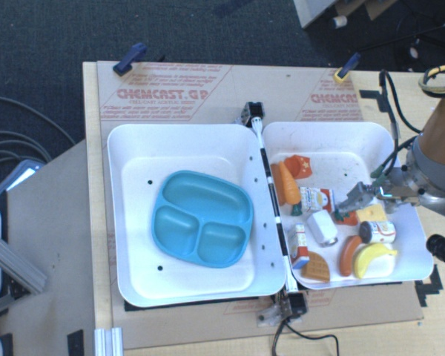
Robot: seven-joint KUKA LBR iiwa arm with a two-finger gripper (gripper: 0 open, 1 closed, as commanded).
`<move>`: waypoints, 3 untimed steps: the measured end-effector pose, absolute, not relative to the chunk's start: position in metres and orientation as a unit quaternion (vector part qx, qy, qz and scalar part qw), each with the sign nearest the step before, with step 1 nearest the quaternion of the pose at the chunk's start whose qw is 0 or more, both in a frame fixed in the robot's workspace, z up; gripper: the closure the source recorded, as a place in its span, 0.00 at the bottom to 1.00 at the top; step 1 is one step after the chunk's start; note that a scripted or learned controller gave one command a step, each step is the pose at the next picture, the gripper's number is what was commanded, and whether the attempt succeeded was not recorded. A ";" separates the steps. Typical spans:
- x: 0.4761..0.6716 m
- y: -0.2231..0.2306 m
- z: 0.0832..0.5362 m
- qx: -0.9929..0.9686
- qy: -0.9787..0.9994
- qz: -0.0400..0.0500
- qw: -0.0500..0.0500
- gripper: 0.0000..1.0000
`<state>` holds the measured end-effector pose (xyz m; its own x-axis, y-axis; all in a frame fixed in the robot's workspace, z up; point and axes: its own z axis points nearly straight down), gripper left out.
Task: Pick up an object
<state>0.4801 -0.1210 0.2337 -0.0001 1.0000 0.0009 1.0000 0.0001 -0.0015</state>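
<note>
The right white bin (334, 136) holds several toy foods. An orange carrot (285, 185) lies along its left wall, with a red piece (300, 166) behind it and a white packet (316, 197) beside it. A white cylinder (322, 228) sits mid-bin. Near the front lie a small tube (300, 245), a brown bread piece (317, 267), a red sausage (348, 254) and a yellow banana (375, 259). A small can (379, 232) and a yellow wedge (371, 213) lie at the right. My gripper (351, 201) hangs low over the bin's middle, just right of the packet and above a small red item (347, 216).
The left bin (126, 199) holds a blue divided plate (202, 218). The arm (430, 162) crosses the right bin's right rim. Black clips (252, 112) join the bins at the back and front. Cables run at the back right of the bench.
</note>
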 end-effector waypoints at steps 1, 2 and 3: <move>0.548 -0.165 0.088 -0.708 -0.707 -0.001 -0.004 0.00; 0.549 -0.163 0.098 -0.708 -0.707 -0.003 -0.003 1.00; 0.548 -0.164 0.098 -0.708 -0.707 -0.003 -0.004 0.00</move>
